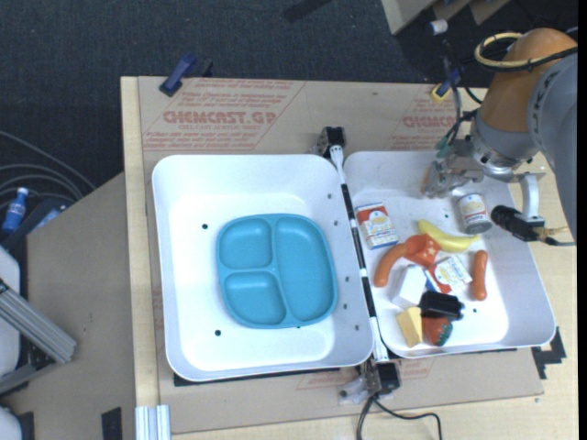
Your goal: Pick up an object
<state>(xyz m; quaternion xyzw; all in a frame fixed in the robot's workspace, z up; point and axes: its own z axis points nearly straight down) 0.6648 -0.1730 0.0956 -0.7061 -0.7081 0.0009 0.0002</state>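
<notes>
The right bin (523, 314) holds a heap of small toy items: a red and white carton (374, 225), a yellow banana (447, 237), a small can (473, 212), a red pepper (410, 252), a sausage (479, 275), a black piece (440, 302) and a yellow cheese wedge (410, 325). My gripper (442, 178) hangs low over the back of this bin, just left of the can and behind the banana. I see nothing held in it.
The left bin (183, 200) carries a blue divided plate (275, 269) in its middle. A clamp (331, 139) sits at the back where the two bins meet. Cables run past the bench's right edge (532, 223).
</notes>
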